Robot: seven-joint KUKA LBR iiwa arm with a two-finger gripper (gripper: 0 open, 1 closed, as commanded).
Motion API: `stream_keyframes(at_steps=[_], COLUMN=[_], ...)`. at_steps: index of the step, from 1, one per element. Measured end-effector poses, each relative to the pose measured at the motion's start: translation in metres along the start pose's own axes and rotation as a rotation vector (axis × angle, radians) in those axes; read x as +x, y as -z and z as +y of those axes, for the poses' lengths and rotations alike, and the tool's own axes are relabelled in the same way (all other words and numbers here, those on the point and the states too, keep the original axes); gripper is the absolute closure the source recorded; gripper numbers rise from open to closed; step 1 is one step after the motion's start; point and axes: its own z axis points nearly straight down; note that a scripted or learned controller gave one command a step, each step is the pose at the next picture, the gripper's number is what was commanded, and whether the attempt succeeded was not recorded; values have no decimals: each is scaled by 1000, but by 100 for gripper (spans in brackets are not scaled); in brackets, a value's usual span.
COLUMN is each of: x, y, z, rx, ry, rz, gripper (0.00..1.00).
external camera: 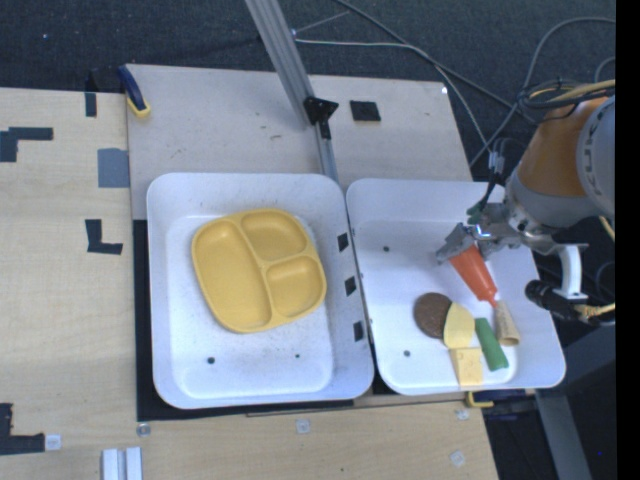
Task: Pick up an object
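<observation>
My gripper (468, 240) hangs over the middle of the right bin (400, 208), at the end of the grey arm with its orange band (560, 158). Directly beneath it lies an orange carrot-shaped piece (477, 275), slanting toward the front right, its upper end right at the gripper's tip. Whether they touch is not visible. Toward the bin's front are a brown round disc (432, 314), two yellow pieces (458, 325) (467, 365), a green stick (490, 344) and a tan piece (507, 325), all clustered close together.
The left bin (170, 368) holds a yellow divided plate (258, 268). A metal pole (285, 48) slants up from between the bins at the back. Cables (500, 88) run behind the right bin. A blue and yellow clamp (133, 90) sits at the bench's back left.
</observation>
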Motion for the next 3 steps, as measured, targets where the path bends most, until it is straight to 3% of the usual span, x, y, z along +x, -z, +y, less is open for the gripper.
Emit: stream_keyframes(at_steps=[1,2,3], x=[-6,-6,56], y=[62,62,59], z=[0,0,6], rx=[-3,3,4], ry=[-1,-1,4], rz=[-2,0,2], gripper=[100,100,100])
